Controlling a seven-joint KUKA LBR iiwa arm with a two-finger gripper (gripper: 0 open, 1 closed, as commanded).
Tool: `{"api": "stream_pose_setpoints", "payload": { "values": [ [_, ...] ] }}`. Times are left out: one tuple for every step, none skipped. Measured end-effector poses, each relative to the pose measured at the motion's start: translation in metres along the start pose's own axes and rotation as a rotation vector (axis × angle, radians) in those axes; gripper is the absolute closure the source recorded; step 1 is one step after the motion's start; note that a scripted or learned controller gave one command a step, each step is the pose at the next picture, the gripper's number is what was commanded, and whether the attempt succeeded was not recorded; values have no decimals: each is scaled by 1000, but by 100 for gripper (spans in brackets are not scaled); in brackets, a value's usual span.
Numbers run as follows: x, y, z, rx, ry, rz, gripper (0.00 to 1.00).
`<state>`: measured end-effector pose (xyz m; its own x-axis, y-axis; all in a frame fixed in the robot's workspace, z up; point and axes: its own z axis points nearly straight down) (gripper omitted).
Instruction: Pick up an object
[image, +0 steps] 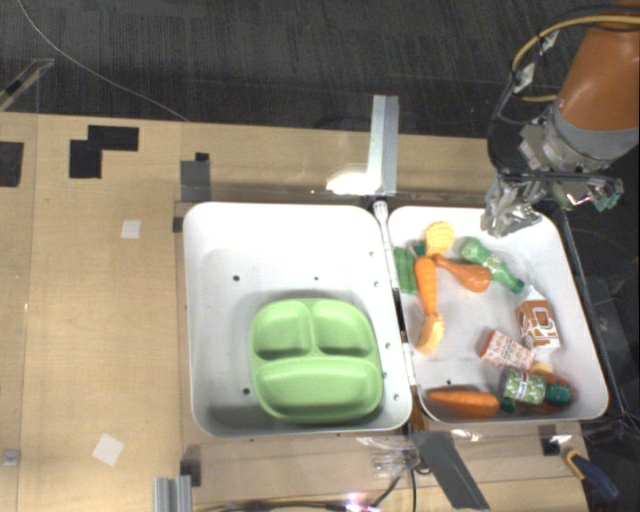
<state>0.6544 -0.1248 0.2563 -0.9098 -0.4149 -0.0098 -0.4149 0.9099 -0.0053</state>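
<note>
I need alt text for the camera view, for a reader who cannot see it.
A grey robot arm's gripper hovers over the far right corner of the right white bin, which holds small toy foods, including an orange toy carrot. The left white bin holds a green sectioned plastic tray.

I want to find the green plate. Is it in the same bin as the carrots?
No, the green plate lies in the left bin, while the carrots lie in the right bin with the other toy food.
</note>
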Motion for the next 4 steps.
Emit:
{"api": "stream_pose_setpoints", "payload": {
  "values": [
    [-4, 2, -14, 4, -13, -3, 100],
    [-7, 1, -28, 8, -24, -3, 100],
    [-10, 1, -42, 13, -35, -2, 100],
    [-12, 1, -56, 18, -47, -2, 100]
  ]
}}
